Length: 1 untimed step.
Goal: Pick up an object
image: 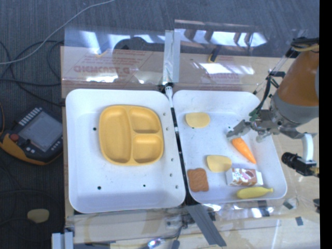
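Note:
My gripper (248, 133) hangs over the right bin (223, 104), near its right wall. Its fingers stand open, one grey finger (235, 130) pointing left and the other (263, 134) to the right. Just below them lies an orange carrot (244, 149), its upper end close under the left finger; it is not held. Also in this bin are a round yellow chip (197, 120), a pale yellow piece (218, 163), a brown cookie (197, 179), a white snack packet (243, 177) and a yellow banana (254, 192).
The left bin (83, 185) holds a yellow divided plate (131, 134). A teach pendant (32, 135) and cables lie on the floor at left. The arm's orange band (301, 77) rises at the right edge.

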Tool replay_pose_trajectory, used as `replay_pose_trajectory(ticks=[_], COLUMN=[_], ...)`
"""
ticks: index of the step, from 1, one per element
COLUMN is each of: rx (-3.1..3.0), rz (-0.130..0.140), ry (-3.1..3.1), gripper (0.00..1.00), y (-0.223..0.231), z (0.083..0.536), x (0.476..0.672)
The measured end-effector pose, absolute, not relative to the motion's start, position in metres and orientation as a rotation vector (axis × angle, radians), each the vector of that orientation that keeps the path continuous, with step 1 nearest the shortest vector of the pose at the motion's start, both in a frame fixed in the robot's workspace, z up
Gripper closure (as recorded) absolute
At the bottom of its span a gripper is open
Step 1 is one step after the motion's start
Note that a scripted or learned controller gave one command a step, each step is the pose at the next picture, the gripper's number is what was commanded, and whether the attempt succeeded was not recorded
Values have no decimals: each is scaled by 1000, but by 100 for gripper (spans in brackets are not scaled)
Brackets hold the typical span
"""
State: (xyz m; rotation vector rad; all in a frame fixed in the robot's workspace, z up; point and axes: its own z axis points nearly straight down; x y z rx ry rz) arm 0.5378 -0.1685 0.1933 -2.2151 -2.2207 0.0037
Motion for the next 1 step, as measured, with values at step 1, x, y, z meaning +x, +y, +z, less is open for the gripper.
replay_pose_trajectory(ticks=[1], rx=[-2347], rz=[8], ry=[-2087], gripper=[0], y=[-178], z=[344], x=[548])
